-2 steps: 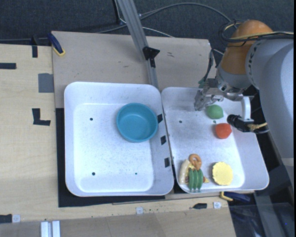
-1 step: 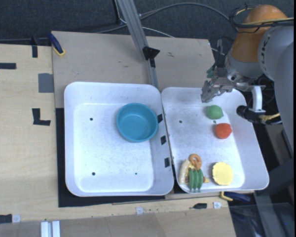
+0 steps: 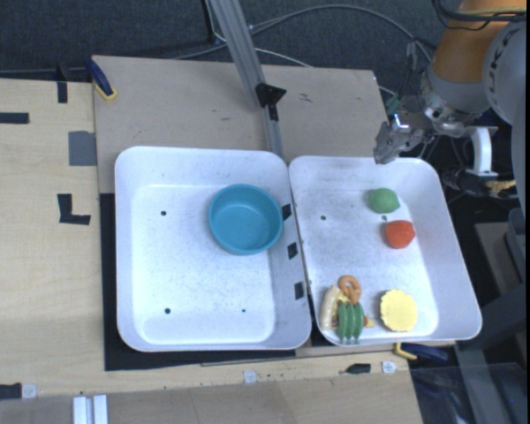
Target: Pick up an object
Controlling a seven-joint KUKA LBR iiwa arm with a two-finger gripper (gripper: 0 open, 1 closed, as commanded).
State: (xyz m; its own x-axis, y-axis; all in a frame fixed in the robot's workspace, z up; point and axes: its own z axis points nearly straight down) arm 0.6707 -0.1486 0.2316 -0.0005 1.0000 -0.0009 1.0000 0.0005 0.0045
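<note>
Camera view, arm: the grey arm with the orange band (image 3: 477,34) comes in at the top right, wrist angled down and to the left.
Gripper: the two-finger gripper (image 3: 387,148) sits over the far rim of the right-hand shallow white bin (image 3: 450,237), near its back edge. Honestly can't tell if it's released or clenched, it's just a dark blur at this size. Nothing visible in it, and it looks clear of all the objects.
Green thing: a small round green object (image 3: 383,200) lies in the right bin's far half, nearest the gripper but apart from it. Roundish, so no real long axis.
Red thing: a small red round object (image 3: 399,233) just beside the green one, on the near side. Same deal, no obvious direction.
Yellow thing: a flat yellow disc-like piece (image 3: 397,311) at the near right of that bin.
Mixed clump: a yellow, orange and green bunch of toy-food pieces (image 3: 345,307) just left of the disc, long axis running roughly far-to-near.
Left bin: the other shallow white bin (image 3: 150,237) holds a blue round plastic bowl (image 3: 245,218), upright, opening up, in the far right part.
Bench: tan board (image 3: 177,95) under both bins, with a grey metal pole (image 3: 243,42) slanting up from between them.
</note>
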